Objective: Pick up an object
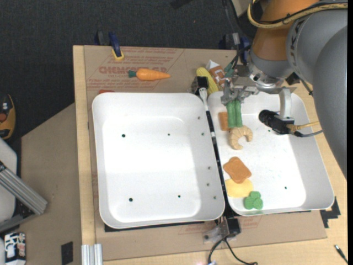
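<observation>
**Gripper down over the right bin's far end**

The arm [298, 26] reaches in from the right, its gripper [235, 101] lowered into the right bin [298, 170] with its green fingers [235, 115] drawn narrow, tips just above a croissant [240, 136]; nothing shows between them. An orange block [223, 120] lies just left of the fingers. Nearer sit a waffle-like brown piece [237, 169], a yellow slice [238, 189] and a green clump [253, 201]. A toy carrot [149, 74] rests on the cardboard beyond the left bin [149, 159].

cardboard-topped bench [88, 120]; two white bins [154, 159], toy carrot [150, 75]
</observation>
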`<action>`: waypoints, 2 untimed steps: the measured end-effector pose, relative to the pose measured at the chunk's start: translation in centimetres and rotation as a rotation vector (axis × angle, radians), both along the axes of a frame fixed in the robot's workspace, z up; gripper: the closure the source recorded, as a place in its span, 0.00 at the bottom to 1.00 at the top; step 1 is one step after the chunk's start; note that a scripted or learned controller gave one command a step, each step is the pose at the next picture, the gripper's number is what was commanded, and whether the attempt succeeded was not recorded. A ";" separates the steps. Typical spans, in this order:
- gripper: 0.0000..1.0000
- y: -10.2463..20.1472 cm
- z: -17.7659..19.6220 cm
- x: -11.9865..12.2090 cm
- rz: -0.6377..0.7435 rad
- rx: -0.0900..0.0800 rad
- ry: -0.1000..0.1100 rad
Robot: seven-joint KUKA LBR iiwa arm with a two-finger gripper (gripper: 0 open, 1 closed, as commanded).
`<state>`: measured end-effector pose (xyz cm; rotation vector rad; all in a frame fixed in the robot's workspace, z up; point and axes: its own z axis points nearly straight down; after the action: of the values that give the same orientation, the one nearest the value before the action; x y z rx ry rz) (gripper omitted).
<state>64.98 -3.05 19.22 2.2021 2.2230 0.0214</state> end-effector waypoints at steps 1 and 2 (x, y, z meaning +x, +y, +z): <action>1.00 3.1 1.3 -2.5 -0.006 0.001 0.021; 1.00 0.9 0.1 -4.1 -0.012 -0.001 0.023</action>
<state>60.87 -2.10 19.29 2.2265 2.2209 -0.0050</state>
